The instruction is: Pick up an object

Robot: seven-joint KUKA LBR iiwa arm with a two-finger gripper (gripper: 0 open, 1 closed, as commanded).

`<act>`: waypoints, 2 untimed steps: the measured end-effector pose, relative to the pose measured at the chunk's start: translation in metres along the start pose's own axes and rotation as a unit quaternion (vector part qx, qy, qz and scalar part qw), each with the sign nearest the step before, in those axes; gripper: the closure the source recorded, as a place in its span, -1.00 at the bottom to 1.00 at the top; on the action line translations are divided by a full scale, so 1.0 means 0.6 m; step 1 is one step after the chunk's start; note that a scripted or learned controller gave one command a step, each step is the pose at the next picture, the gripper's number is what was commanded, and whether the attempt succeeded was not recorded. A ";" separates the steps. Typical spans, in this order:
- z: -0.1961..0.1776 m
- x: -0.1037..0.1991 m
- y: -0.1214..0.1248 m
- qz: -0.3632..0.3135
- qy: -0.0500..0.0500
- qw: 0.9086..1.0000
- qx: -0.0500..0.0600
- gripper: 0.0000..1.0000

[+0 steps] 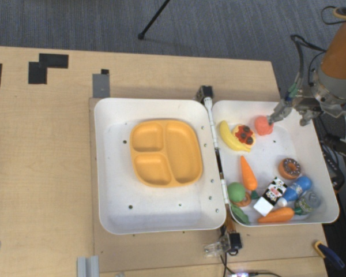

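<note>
The right bin (323, 172) holds several toy foods. A pink round piece (263, 126) lies at its far side next to a yellow banana (229, 136) with a red berry item (244, 134) on it. My gripper (290, 118) hangs over the bin's far right corner, open, with nothing between its fingers. Its left fingertip (274, 118) is just right of the pink piece. Nearer the front lie an orange carrot (248, 173), a brown donut (290, 168), a green piece (238, 193), a black-and-white toy (274, 190) and a blue toy (300, 186).
The left bin (112, 172) carries a yellow divided plate (164, 153). A second orange carrot (275, 215) and a white block (264, 206) lie at the right bin's front edge. Cables (328, 154) run along the bench's right side.
</note>
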State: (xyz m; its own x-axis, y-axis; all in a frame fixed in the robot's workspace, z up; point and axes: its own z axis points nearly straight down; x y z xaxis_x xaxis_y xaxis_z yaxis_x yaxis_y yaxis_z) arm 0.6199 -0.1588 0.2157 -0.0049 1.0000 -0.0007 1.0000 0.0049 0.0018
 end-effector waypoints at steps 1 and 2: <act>0.214 0.071 -0.046 0.053 0.000 0.999 -0.001 -1.00; 0.194 0.071 -0.043 0.052 0.000 0.999 -0.003 1.00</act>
State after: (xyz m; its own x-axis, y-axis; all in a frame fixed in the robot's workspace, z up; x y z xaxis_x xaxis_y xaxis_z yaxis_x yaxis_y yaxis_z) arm 0.5941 -0.1162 0.0991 0.0991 0.9951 0.0004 0.9950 -0.0991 0.0082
